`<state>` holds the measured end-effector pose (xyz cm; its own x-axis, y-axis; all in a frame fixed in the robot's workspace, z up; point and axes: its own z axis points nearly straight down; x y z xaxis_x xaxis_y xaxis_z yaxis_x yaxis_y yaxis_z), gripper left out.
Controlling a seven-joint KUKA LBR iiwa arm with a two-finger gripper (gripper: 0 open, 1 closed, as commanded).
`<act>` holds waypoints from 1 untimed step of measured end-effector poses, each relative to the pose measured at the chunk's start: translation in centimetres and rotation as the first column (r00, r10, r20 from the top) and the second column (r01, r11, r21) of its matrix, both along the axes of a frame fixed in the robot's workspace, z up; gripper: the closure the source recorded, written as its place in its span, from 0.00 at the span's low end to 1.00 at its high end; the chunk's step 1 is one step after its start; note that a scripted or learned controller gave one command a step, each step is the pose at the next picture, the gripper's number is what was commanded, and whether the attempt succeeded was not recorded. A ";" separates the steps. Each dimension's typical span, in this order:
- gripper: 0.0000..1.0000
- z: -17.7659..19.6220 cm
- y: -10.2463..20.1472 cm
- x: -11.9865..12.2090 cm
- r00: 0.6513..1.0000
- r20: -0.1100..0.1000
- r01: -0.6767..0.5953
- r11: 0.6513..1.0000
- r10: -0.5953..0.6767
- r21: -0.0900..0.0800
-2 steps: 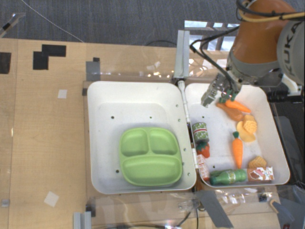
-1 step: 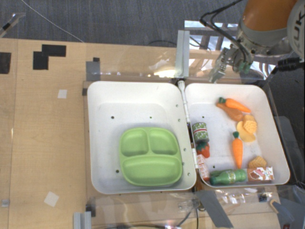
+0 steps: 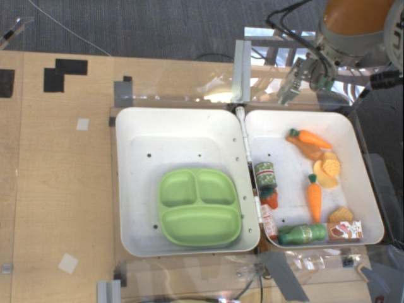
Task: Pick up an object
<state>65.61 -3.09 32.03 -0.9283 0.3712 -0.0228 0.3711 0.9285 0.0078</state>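
Observation:
The gripper [image 3: 287, 95] hangs above the far rim of the right bin [image 3: 278, 128], near its left corner, with nothing seen in it. Several toy foods lie in that bin. A carrot [image 3: 310, 138] rests on an orange piece at the far right, above a round cracker [image 3: 328, 167]. A second carrot [image 3: 314, 198] points toward the near side. A green bottle [image 3: 303, 233] and a red-and-white carton [image 3: 346, 230] lie along the near wall. A small can [image 3: 264, 173] and a strawberry [image 3: 271, 199] sit by the left wall.
A green divided plate [image 3: 199, 206] lies in the left bin [image 3: 139, 144], toward its near side. A metal post [image 3: 240, 68] rises behind the seam between the bins, just left of the gripper. Cables loop behind the arm's orange band [image 3: 360, 5].

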 end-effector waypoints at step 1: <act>1.00 1.4 0.2 0.2 1.000 0.011 -0.007 1.000 0.007 -0.001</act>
<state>65.79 -2.91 33.38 -0.9305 0.3648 -0.0333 0.3647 0.9311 0.0109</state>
